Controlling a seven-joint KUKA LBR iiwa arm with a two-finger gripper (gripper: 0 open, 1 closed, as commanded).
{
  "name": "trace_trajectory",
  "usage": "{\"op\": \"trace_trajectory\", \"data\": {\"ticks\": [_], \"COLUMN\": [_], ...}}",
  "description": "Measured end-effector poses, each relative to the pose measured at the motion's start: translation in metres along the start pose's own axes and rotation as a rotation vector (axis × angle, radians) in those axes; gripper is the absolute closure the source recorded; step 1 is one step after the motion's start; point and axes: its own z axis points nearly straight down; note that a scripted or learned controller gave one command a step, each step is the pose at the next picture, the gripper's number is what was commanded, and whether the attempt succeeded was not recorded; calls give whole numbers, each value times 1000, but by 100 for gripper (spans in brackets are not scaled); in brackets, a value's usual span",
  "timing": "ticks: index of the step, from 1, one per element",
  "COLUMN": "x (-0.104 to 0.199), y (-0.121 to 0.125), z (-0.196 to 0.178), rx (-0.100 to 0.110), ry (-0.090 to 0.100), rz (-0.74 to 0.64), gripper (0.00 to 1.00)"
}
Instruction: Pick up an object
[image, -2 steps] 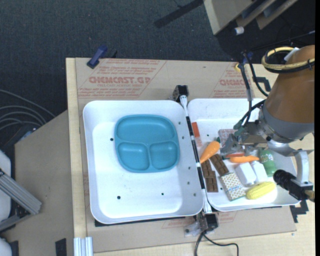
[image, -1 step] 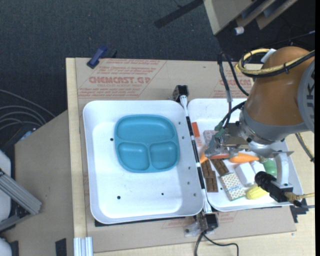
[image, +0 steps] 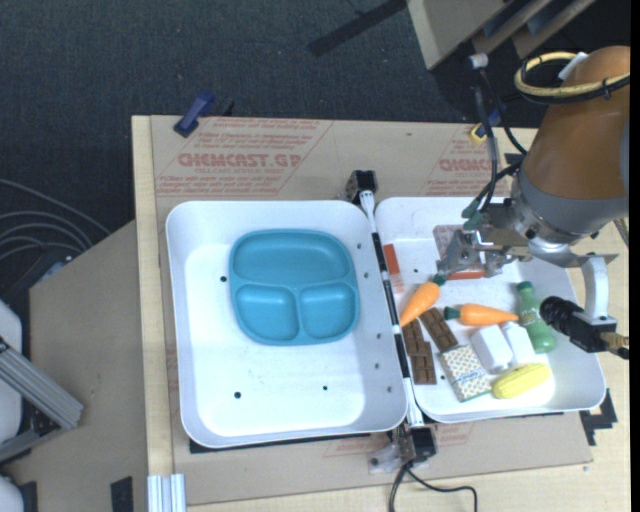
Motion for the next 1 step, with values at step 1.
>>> {"op": "trace_trajectory", "data": {"ticks": [1], "x": [-26], "y": [-47], "z": [-2], "rx": [4], "ry": [1], "rz": [0], "gripper": [100]}}
